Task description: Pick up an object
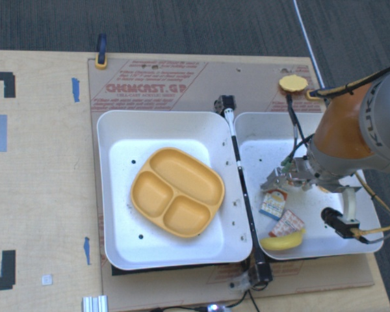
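Right now the arm [351, 132] reaches in over the right bin [312, 125] with its gripper [287, 174] low over the bin's left part, just above a small blue-and-white packet [273, 205]; whether the gripper is released or clenched I cannot tell, nothing shows as grasped. Candidate things all sit in the right bin: that packet, a red-and-white packet [287, 224] just below it, and a banana [283, 242] against the front wall, touching or nearly touching the red-and-white packet. My read is that the step in hand is the approach to a pick, not yet done. To do it well, I'd come straight down on the blue-and-white packet, centred on it, closing across its narrow side (flat packets slip easily, so the grasp has to go low, near the bin floor), and keep clear of the divider wall between the bins and the neighbouring packet. The left bin [110, 174] carries a yellow divided plate [177, 192] with three compartments, well apart from the gripper. Writing: the brown board [182, 83] under the bins has red print, roughly "GHEMCAST" as a guess, the smaller lines too small to read; print on the packets is illegible too.
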Robot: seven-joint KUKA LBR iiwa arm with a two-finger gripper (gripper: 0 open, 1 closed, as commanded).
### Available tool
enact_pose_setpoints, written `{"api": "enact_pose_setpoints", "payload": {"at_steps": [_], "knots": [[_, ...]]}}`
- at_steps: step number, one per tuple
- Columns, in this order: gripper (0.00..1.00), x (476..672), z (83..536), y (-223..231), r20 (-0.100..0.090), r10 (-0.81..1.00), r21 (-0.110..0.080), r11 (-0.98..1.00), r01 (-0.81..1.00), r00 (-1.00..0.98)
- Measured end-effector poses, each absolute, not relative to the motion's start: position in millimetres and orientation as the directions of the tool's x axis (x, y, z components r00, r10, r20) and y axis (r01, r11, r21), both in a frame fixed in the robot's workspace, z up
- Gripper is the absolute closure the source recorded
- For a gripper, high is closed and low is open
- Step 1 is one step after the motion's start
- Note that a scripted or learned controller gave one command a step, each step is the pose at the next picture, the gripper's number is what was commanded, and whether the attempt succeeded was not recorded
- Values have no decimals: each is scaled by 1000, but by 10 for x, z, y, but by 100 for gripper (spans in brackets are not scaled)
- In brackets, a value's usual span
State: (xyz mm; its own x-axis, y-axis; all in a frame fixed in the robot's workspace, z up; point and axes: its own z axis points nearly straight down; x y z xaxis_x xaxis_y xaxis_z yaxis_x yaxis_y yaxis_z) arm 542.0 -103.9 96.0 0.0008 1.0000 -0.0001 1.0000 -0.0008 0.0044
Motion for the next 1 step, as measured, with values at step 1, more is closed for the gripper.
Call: {"api": "enact_pose_setpoints", "payload": {"at_steps": [1], "knots": [[100,4878,1848,-445,0,1000,1,1,1000,-1]]}}
